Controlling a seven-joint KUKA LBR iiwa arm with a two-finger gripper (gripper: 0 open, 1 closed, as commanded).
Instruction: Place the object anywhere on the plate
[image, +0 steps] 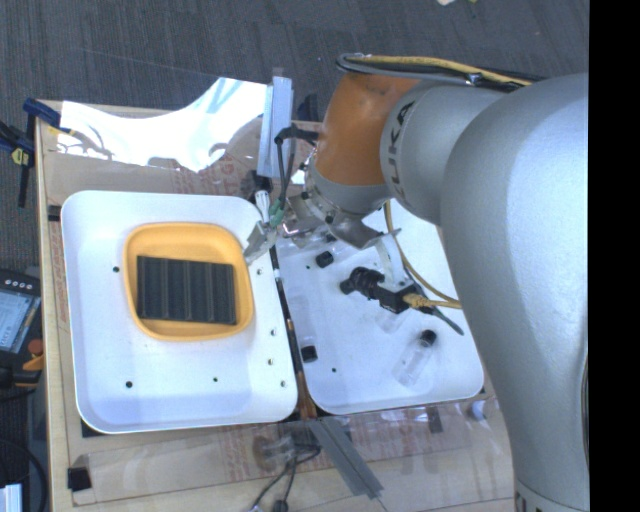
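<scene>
At the front, the wooden bench (200, 460) carries the two white bins side by side, their inner edges nearly touching. The right bin (350, 385) holds a small clear bottle (410, 365) with a black cap, lying on its side near the front right corner. A small black piece (308, 352) lies close to the bin's left wall, and a second black piece (323, 259) lies farther back, near the gripper.

The left bin (100, 380) holds a yellow plate (185, 237) with rounded corners, set towards the back of the bin, its right rim close to the bin's right wall. A dark ridged slab (190, 288) lies flat on the plate and covers most of its middle, inside the rim.

The gripper (258, 240) hangs just beyond the plate's far right corner, over the seam between the two bins and pointing down towards the plate. Nothing is seen held in it, and it cannot be told whether it is parted or closed. Behind it the orange band (355, 130) joins the grey arm (480, 150), which reaches in across the right bin.

At the far side of the bench, a crumpled sheet of clear plastic (200, 120) lies behind the left bin.
</scene>
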